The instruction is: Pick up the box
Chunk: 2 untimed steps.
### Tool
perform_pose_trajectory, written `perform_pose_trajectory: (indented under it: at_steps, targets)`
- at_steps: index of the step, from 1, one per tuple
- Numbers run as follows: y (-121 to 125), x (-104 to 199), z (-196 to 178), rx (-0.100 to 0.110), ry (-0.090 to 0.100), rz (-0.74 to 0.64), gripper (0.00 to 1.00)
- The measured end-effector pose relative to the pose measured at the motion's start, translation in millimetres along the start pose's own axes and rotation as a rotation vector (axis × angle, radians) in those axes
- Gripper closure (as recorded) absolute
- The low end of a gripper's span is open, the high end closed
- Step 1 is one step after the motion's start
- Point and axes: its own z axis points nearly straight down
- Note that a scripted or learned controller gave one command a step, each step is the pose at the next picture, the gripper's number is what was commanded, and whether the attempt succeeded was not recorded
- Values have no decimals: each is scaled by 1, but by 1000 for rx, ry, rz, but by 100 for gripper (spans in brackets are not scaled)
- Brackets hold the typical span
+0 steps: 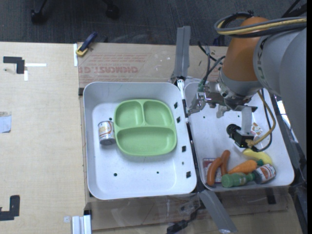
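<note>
Approach step, I judge: jaws hang over the right-hand bin point(214, 130), gap impossible to tell; next calls for reaching the box point(208, 161) under the sausage point(218, 165)

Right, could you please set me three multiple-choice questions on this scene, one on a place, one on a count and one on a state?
1. Where is the can?
A) in the left bin, left of the green plate
B) on the green plate
C) on the bench outside the bins

2. How many compartments has the green plate?
A) two
B) three
C) five

3. How does the green bottle sit?
A) upright
B) lying on its side
C) leaning on a bin wall

Answers:
1 A, it sits on the left bin's floor by the plate's left edge.
2 B, two at the top and one wide one below.
3 B, it lies flat in the right bin, beside the carrot.
</note>
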Motion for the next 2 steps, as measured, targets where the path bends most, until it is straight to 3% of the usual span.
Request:
perform_pose_trajectory:
  at_steps: [1,2]
  targets:
    - [20,-6,1,1,-1,0,0]
    - [-42,-75,1,2,-1,-85,0]
